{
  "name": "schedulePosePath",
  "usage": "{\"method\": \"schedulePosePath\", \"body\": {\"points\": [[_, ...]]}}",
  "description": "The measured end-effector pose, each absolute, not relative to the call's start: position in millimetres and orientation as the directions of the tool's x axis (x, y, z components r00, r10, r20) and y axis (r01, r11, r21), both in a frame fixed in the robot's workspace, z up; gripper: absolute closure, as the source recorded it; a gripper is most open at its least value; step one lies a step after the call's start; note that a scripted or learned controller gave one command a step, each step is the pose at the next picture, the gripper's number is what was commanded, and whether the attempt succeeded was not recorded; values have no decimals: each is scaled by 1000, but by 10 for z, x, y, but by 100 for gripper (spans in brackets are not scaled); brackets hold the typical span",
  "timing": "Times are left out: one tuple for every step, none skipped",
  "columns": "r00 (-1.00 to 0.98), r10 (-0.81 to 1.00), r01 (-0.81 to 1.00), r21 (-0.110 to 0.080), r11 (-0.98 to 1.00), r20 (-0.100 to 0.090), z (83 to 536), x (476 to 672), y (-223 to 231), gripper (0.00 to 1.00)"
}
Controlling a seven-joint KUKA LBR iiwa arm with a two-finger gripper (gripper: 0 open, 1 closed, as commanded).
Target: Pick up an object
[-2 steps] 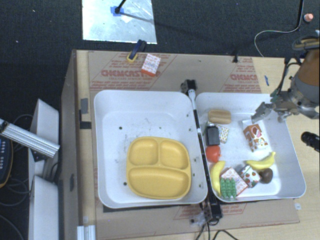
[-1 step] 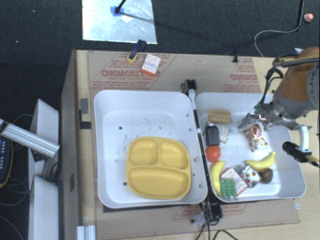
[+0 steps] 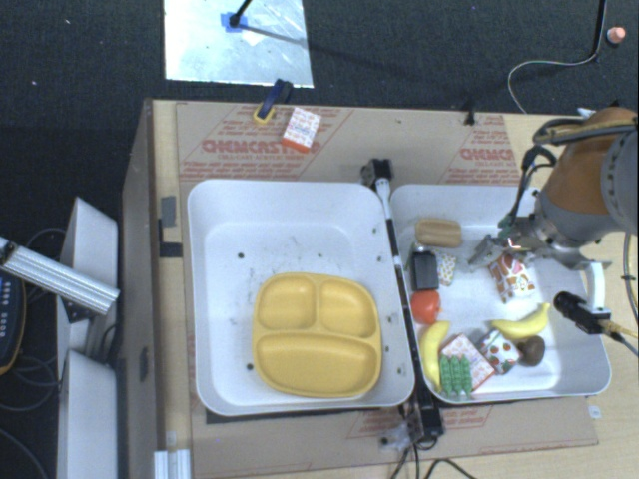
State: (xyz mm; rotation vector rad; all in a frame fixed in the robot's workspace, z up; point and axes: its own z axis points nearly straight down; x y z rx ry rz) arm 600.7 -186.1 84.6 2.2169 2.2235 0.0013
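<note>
My gripper [image 3: 511, 247] hangs over the back part of the right bin [image 3: 584, 379], below the grey arm with its orange band [image 3: 589, 183]. Right under it lies a red-and-white packet [image 3: 515, 279]; whether the gripper touches it cannot be told. Around it in that bin are a tan bread roll [image 3: 437, 233], a black block [image 3: 424, 267], a red tomato [image 3: 426, 306], a banana [image 3: 521, 322] and a second banana [image 3: 433, 352], a red-and-green packet [image 3: 461, 364] and a brown round piece [image 3: 533, 349].
The left bin [image 3: 225, 228] holds a yellow divided plate [image 3: 318, 333]. A small orange-and-white box [image 3: 301, 128] and a blue-and-yellow tool [image 3: 271, 101] lie on the board behind the bins. A black clip [image 3: 379, 173] sits at the rims' joint.
</note>
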Motion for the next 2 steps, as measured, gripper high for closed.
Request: {"method": "schedulePosePath", "body": {"points": [[-4, 1000, 1000, 5, 4, -1, 959, 6019, -1865, 100], [-4, 1000, 1000, 4, 4, 1, 1854, 6247, -576, 100]]}}
